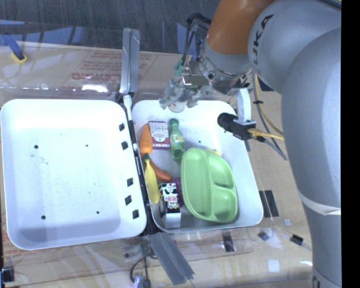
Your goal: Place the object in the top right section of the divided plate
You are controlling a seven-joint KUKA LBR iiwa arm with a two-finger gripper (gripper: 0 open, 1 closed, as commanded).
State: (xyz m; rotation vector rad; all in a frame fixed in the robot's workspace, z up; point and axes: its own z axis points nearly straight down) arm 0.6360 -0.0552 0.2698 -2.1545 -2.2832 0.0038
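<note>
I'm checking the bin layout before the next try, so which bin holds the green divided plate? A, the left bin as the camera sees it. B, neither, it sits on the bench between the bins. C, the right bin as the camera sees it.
C: the green divided plate lies inside the right bin, beside the green bottle and the small carton, not in the left bin.

Glossy green plastic divided plate (211, 188)
</note>
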